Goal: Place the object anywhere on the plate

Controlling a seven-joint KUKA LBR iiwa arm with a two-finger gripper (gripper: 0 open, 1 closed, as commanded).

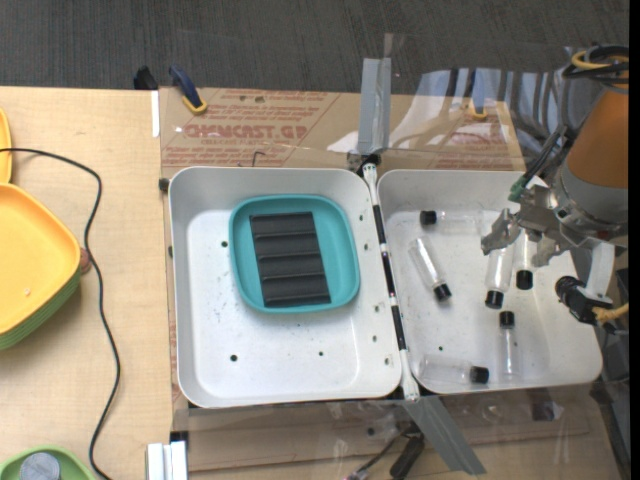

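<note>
We see two-finger metal gripper [522,246] hanging over right shallow white bin [455,368]; fingers blur into clear vial below, so we can't tell spread or pinching. Arm cut off at frame's right. Clear plastic vials with black caps scattered in bin: one [430,270] mid-bin, one [495,280] under gripper, hard to separate. Teal square plate [345,258], dark ribbed insert [290,258], sits in left white bin [200,268], well apart.

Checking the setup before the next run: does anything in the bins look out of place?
Nothing looks damaged or spilled. The clear vials lie scattered at different angles in the right bin, and the teal plate in the left bin already bears a dark ribbed block.
</note>
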